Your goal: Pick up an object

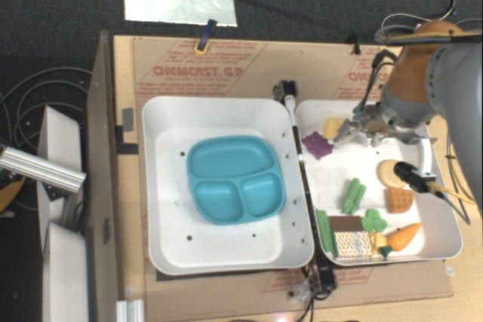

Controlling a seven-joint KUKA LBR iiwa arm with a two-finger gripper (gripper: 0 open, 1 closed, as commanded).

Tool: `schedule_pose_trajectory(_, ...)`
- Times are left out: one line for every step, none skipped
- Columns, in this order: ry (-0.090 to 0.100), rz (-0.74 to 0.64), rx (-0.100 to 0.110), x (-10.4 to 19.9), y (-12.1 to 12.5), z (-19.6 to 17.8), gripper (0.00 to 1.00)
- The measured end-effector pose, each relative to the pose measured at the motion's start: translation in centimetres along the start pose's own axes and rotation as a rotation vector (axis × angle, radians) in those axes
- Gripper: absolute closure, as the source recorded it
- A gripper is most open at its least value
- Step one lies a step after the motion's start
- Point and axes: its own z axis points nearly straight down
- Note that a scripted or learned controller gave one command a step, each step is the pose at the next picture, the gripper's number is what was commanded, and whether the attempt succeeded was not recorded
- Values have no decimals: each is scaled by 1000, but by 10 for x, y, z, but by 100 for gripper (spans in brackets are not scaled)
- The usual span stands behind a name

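Observation:
My gripper (361, 133) hangs over the back of the right bin (445, 237), open, with nothing between its fingers. Just to its left lies a yellow wedge (333, 127), and beside that a purple piece (317, 145). Nearer the front lie a green pickle (352, 196), a round tan biscuit (388, 173), an orange waffle (398, 200), a green broccoli (373, 221), a carrot (404, 236), a brown bar (346, 223), a patterned box (352, 243) and a long green piece (323, 228).
The left bin (162, 162) holds a blue divided plate (235, 179). The grey arm (453, 79) comes in from the right above the right bin's back corner. A divider wall (300, 162) separates the two bins.

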Motion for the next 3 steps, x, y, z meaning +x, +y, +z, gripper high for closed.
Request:
schedule_pose_trajectory(6, 6, 17, 38, -85, -47, 0)
schedule_pose_trajectory(5, 7, 15, 47, -123, 12, 0)
schedule_pose_trajectory(-1, 7, 5, -26, -66, -19, 0)
